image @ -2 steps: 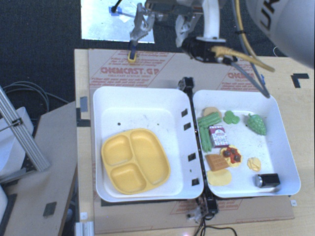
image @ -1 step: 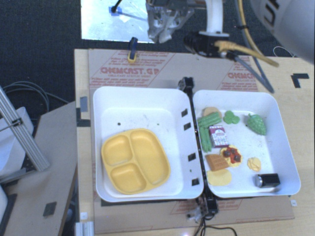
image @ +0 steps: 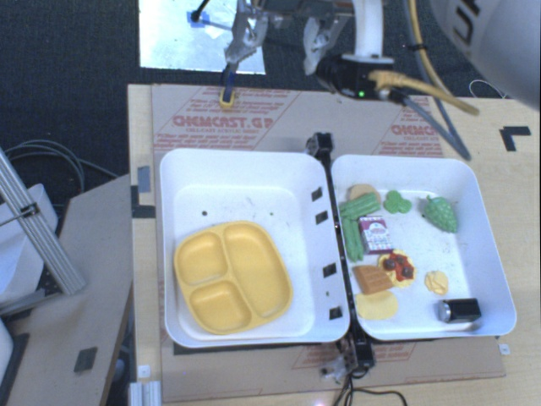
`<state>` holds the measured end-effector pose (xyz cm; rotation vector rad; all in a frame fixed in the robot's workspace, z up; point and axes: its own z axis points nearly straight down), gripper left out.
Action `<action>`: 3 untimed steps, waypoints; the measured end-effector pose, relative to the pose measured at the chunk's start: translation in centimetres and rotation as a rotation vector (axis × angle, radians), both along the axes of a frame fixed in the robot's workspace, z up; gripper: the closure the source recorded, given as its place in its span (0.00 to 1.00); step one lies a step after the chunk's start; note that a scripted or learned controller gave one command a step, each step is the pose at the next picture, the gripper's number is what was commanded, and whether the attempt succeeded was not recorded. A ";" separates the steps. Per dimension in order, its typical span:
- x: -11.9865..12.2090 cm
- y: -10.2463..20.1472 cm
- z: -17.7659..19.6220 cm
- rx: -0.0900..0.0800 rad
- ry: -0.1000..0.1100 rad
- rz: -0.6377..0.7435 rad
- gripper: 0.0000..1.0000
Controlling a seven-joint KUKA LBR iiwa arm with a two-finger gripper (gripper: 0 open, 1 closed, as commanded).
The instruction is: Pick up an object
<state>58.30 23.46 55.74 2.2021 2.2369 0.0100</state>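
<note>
Nearest the camera, at the front edge of the right bin (image: 494,227), lay a small dark can (image: 457,310) on its side, with a pale yellow slice (image: 377,306) to its left and a small yellow piece (image: 436,282) just behind it. The can looked rigid and smooth, likely to roll if nudged; a grip across its round body, jaws square to its axis, seemed the safest hold.

A little farther in sat a pizza slice (image: 398,267) touching a brown cracker-like piece (image: 371,278), then a small red-and-white box (image: 375,233). The box appeared light and stiff with flat sides, judged the easiest target when taken across its narrow width. Beside it ran green bean pods (image: 356,218), thin and low, probably awkward to pinch. Beyond them lay a green leaf shape (image: 396,201), a bunch of green grapes (image: 440,214) whose bumpy surface might slip, and a tan piece (image: 363,192).

The left bin (image: 245,172) held a yellow divided plate (image: 232,275).

Farthest away, above the bench's back edge and well apart from every item, hung the gripper (image: 279,36), its two fingers spread wide with nothing between them.
</note>
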 end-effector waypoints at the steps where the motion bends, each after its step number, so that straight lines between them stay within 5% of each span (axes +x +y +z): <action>1: 0.0 0.0 1.1 0.001 -0.003 0.003 1.00; 2: 0.0 0.0 1.1 0.001 -0.002 0.005 0.00; 3: 0.0 0.0 2.3 0.001 -0.006 0.008 1.00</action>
